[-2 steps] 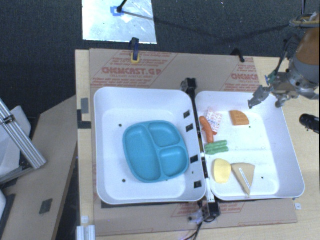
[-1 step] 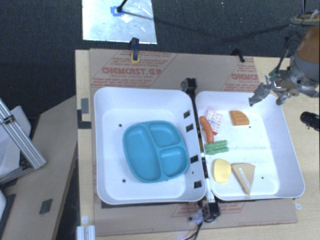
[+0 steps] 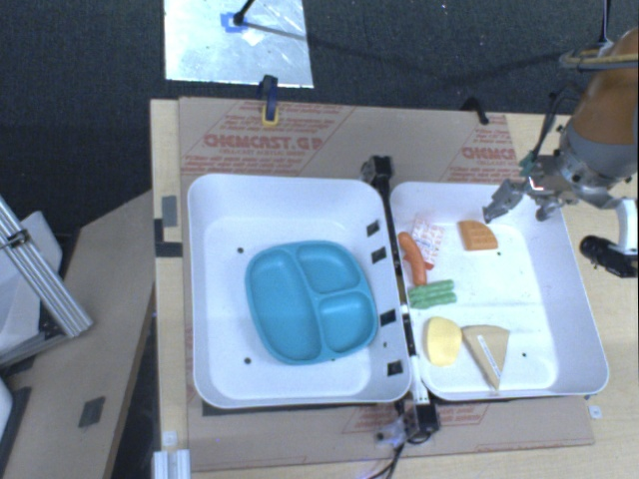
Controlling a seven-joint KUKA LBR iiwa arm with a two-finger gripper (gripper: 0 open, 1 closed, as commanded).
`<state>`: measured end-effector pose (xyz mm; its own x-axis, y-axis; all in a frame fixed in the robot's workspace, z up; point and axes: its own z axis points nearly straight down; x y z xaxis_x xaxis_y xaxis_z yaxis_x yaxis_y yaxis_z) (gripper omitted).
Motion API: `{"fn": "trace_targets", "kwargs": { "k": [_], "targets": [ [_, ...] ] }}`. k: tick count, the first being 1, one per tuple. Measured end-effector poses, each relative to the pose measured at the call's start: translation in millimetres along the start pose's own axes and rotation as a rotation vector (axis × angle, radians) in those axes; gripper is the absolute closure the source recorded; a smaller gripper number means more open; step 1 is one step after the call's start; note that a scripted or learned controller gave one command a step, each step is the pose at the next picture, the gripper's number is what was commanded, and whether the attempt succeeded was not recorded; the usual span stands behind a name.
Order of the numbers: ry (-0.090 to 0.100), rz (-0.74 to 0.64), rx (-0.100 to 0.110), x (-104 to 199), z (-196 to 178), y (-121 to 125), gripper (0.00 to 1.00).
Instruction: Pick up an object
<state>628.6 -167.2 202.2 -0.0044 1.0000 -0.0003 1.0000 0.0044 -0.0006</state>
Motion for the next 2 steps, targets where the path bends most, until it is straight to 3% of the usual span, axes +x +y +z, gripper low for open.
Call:
{"fn": "trace_targets", "kwargs": {
  "k": [2],
  "targets": [
    [0.0,0.001,-0.001,-5,96,2,0.0]
  ]
}}
